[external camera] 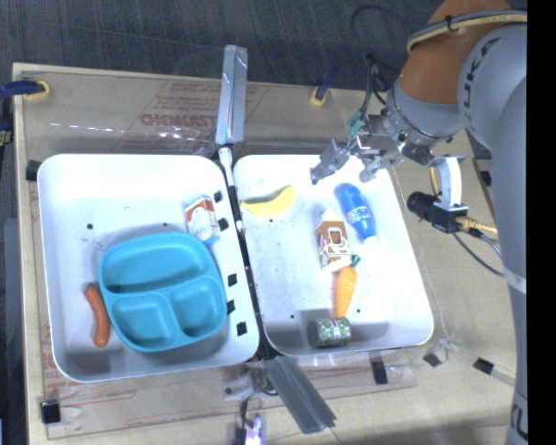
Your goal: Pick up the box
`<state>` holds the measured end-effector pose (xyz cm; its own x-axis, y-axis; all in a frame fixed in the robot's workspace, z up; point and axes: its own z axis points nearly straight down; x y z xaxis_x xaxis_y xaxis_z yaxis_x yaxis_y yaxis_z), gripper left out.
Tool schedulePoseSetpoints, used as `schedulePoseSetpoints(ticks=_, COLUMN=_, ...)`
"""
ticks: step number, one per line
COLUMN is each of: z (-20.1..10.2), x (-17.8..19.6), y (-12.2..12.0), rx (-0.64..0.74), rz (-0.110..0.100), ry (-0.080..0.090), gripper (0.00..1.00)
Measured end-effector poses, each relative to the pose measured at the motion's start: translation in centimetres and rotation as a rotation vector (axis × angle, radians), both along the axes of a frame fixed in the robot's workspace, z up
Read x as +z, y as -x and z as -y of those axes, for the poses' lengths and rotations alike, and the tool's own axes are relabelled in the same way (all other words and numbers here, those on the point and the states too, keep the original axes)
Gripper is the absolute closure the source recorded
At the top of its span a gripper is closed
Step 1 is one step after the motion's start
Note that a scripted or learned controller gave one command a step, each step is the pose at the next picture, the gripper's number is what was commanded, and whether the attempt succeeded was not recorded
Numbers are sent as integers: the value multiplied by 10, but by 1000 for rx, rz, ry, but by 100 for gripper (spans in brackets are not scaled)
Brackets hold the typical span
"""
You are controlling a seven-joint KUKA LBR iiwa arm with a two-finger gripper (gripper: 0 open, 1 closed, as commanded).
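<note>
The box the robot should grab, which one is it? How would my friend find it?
Look in the right-hand white bin. Near its middle lies a small orange-and-white box, between the blue bottle and the carrot. It is the only flat-sided, printed carton in that bin.

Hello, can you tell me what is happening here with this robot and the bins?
A grey arm reaches in from the right, and its gripper is open above the far edge of the right bin, holding nothing. The box it should pick up lies in that bin, between a blue bottle and a carrot, untouched. The left bin holds a blue tray.
</note>
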<state>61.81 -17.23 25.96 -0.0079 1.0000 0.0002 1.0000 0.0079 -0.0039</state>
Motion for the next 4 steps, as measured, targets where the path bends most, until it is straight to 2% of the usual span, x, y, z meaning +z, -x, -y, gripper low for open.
schedulePoseSetpoints(ticks=1, z=-1, x=10, y=-1, rx=6, rz=-2, ry=0, gripper=100)
schedulePoseSetpoints(ticks=2, z=19, x=62, y=3, rx=-313, rz=2, ry=1, gripper=100)
schedulePoseSetpoints(ticks=3, z=20, x=110, y=44, rx=-950, rz=-1, ry=2, gripper=100)
schedulePoseSetpoints(ticks=4, z=17, x=119, y=44, rx=-939, rz=-9, ry=3, gripper=100)
